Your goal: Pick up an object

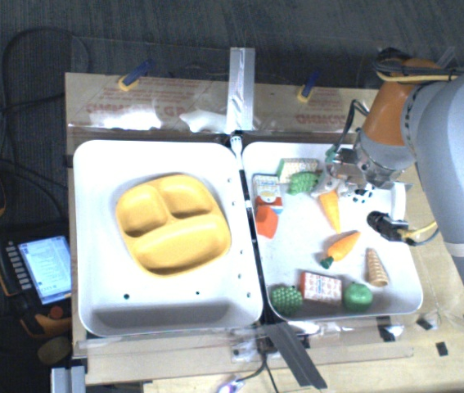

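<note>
Camera view, looking down on both bins, puts the gripper (344, 178) low over the far end of the right bin (412, 289), with the arm (448, 162) crowding in from the right; I cannot tell how the gripper stands, since the wrist hides it.

Taking the orange cone (330, 208) as landmark: it lies directly under the gripper, perhaps touching it, and is the likeliest thing to be picked. A green leafy piece (301, 182) sits just beside the cone on its far-left side, with a green-and-white card (295, 168) beyond that. A carrot (341, 246) lies near the cone on its near side, and a ridged tan cone (376, 268) is further toward the near right corner. A small carton (268, 190) and a red piece (267, 220) rest left of the cone, by the bin's wall.

The risks, as I judge them: the cone tapers (a poor shape for two flat fingers) and could squirt out on closing, or the leafy piece could be pinched along with it. The yellow tray (173, 221) in the left bin (101, 301) is well clear.
</note>
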You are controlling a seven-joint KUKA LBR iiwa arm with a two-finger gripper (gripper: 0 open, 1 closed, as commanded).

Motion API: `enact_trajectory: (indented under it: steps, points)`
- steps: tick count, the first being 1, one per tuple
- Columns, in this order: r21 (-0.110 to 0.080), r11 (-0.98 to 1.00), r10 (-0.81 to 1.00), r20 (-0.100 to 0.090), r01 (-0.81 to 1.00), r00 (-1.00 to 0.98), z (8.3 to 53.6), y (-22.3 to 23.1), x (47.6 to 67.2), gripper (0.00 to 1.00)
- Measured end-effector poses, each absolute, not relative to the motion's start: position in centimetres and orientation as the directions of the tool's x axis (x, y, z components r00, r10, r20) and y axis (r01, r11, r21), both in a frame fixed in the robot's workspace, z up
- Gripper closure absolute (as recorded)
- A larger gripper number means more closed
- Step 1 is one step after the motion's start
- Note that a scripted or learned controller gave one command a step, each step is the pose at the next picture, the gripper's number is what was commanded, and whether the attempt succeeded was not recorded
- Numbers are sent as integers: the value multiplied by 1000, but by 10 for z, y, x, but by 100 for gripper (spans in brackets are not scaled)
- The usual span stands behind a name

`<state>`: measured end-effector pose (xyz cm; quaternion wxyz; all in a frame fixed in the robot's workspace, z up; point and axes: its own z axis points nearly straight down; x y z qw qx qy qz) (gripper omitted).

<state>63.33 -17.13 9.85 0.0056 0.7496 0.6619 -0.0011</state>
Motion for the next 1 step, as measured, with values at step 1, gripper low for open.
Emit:
enact_trajectory:
  steps: [1]
  points:
    - [-1,-141,990,-4,990,141,203,-129,650,100]
